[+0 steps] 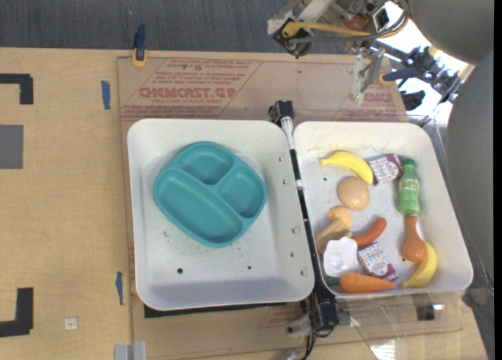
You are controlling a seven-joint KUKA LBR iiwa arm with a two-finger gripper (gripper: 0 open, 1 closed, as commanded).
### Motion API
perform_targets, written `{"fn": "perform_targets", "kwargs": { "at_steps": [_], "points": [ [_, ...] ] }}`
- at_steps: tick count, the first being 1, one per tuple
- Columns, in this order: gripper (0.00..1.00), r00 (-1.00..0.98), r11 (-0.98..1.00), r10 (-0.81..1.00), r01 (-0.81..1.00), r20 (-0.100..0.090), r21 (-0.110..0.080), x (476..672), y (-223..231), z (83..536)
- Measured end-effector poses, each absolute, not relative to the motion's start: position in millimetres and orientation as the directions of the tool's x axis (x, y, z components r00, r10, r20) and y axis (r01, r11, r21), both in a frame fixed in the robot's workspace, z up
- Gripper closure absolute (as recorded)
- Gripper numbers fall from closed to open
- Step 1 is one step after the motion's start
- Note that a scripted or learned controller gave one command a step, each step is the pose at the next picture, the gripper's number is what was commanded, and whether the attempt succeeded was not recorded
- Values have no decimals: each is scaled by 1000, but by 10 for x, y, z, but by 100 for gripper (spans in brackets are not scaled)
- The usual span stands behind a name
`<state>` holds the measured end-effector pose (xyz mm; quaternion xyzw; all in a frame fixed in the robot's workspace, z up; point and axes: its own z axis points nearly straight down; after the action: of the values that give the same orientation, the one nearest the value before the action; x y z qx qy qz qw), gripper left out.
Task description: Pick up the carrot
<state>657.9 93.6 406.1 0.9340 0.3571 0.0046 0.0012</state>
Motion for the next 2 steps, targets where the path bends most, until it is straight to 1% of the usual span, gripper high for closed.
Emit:
{"fn": "perform_targets", "kwargs": {
  "at_steps": [1,2],
  "points": [
    [0,750,-750,661,661,-8,-10,6334,1878,3371],
    [0,775,-775,632,632,6,5,6617,1276,4425]
  ]
}}
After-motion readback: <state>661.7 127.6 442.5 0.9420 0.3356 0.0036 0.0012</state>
